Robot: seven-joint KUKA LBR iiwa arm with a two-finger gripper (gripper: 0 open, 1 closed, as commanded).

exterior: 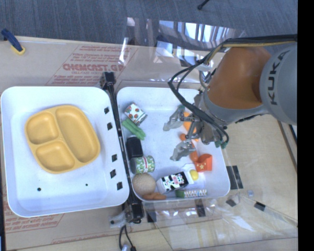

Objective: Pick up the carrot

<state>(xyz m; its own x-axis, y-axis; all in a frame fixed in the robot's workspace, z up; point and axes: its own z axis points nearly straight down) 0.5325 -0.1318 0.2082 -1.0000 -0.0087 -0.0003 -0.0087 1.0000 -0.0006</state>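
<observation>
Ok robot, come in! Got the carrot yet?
Tool open in right bin. Carrot between its fingers, not lifted. Orange block close beside.

The tabletop (68,67), covered in printed brown paper, carries two white bins: one (10,140) at frame left, the other (157,95) at centre.

Probably a robotics lab: a KUKA arm (261,82) over two white bins (10,140) on a protective-film-covered bench (68,67), grey carpet (68,9) beyond its far edge.
</observation>
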